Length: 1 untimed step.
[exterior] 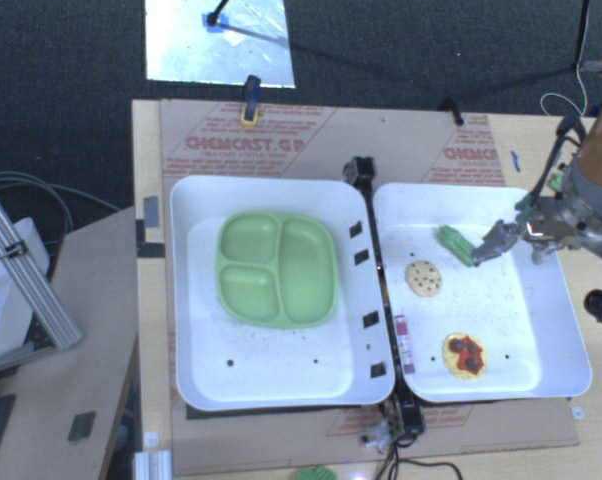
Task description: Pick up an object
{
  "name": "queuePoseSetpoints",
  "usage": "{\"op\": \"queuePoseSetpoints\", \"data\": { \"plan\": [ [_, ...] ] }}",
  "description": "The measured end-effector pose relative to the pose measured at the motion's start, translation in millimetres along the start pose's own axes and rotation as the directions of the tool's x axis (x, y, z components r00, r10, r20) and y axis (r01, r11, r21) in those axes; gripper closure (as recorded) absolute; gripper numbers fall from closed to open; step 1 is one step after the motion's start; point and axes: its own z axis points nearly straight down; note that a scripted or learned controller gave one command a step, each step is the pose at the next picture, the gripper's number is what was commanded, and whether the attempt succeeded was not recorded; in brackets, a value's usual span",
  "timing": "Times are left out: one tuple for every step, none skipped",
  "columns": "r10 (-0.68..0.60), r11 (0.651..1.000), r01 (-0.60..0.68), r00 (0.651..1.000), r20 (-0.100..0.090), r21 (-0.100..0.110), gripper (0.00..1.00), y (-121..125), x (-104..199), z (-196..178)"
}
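From the camera view, my gripper (503, 239) hangs low over the right bin (551, 313), its tip just beside the green piece (456, 245). I cannot tell how it is set.

Taking that green piece as my landmark: the cookie (423, 278) lies just below and left of it, and the small pizza (465, 356) sits well below, toward the bin's near wall.

To do this well, I judge I should centre over the green piece, align across its narrow width, then descend squarely.

It looks like an elongated, matte plastic toy; the cookie is round, flat and speckled. The left bin (201, 368) holds a smooth, pale green divided plate (278, 269).
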Motion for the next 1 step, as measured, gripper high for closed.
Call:
{"op": "queuePoseSetpoints", "data": {
  "plan": [
    [0.004, 1.0, -0.004, 1.0, 0.002, 0.001, 0.0, 57.8, -54.6, 115.5]
  ]
}}
